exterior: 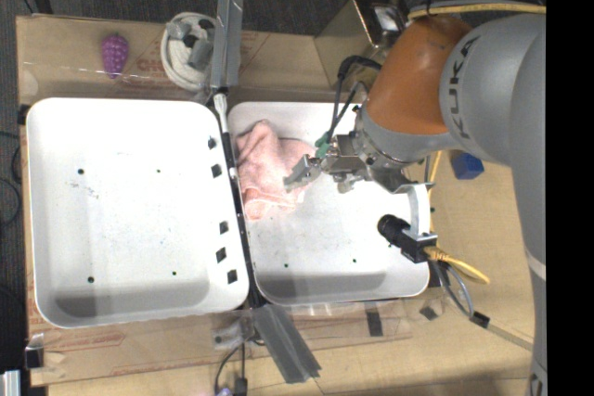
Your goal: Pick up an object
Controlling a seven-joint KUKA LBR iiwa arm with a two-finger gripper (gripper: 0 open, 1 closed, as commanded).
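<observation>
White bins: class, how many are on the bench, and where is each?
2. The left bin sits on the left of the bench; the right bin adjoins it, holding a pink cloth under the arm.

Two white bins: the left bin [121, 209] at nine o'clock, the right bin [325, 278] near centre; one pink cloth [263, 167] in the right bin's nine o'clock side; one purple object [114, 54] and one coiled white cord [186, 46] toward eleven o'clock; one blue object [467, 167] at three o'clock
</observation>
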